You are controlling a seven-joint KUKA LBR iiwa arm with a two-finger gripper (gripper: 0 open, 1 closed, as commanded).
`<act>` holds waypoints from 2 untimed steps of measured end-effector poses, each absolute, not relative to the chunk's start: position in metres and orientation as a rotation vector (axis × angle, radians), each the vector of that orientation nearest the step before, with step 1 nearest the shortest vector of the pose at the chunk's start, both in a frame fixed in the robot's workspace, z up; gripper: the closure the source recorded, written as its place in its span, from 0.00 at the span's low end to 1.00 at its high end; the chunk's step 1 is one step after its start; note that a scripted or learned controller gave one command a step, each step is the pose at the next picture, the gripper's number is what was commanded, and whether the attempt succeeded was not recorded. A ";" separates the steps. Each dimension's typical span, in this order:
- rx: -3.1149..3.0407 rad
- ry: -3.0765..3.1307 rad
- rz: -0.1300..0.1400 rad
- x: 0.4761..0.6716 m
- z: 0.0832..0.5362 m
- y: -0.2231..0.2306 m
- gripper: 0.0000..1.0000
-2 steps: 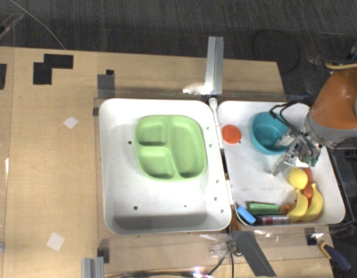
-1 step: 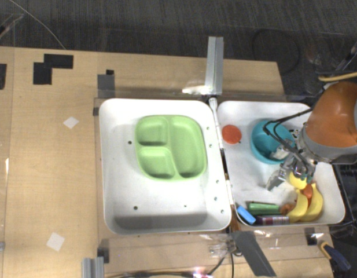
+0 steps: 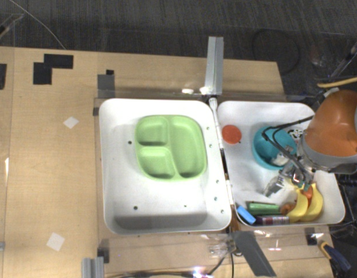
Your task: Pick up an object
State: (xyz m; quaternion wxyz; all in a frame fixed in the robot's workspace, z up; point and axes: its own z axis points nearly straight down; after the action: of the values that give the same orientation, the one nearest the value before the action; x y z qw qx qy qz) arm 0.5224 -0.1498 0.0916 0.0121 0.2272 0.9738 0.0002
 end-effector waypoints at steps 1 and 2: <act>0.443 3.095 -0.004 0.580 0.156 -0.202 0.00; 0.510 3.083 0.000 0.571 0.091 -0.205 0.00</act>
State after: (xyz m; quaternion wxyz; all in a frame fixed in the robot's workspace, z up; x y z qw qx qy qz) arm 0.5705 -0.2046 0.0907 0.0085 0.1631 0.9866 -0.0001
